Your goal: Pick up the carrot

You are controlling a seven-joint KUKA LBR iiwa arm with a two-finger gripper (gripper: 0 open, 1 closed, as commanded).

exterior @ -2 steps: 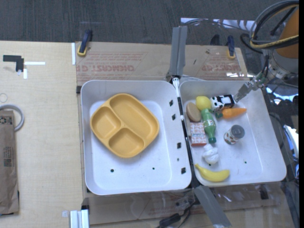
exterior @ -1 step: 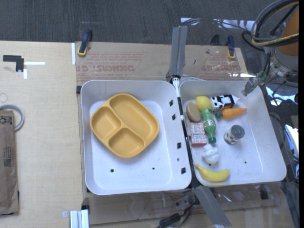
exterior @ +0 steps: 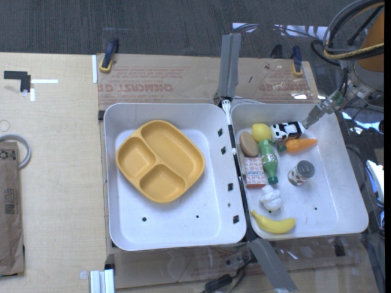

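Note:
The orange carrot (exterior: 299,144) lies in the right bin (exterior: 342,194), towards its back, with its tip pointing right. It touches a black-and-white toy (exterior: 286,130) at its upper left. My gripper (exterior: 317,112) hangs over the back right corner of that bin, slanting down and to the left. Its tip ends just above and to the right of the carrot, apart from it. Nothing is seen in its grasp.
The right bin also holds a lemon (exterior: 261,131), a brown bun (exterior: 248,143), a green bottle (exterior: 267,160), a red-and-white box (exterior: 253,171), a small can (exterior: 301,172), a white lump (exterior: 270,198) and a banana (exterior: 273,223). A yellow divided plate (exterior: 160,160) sits in the left bin (exterior: 122,224).

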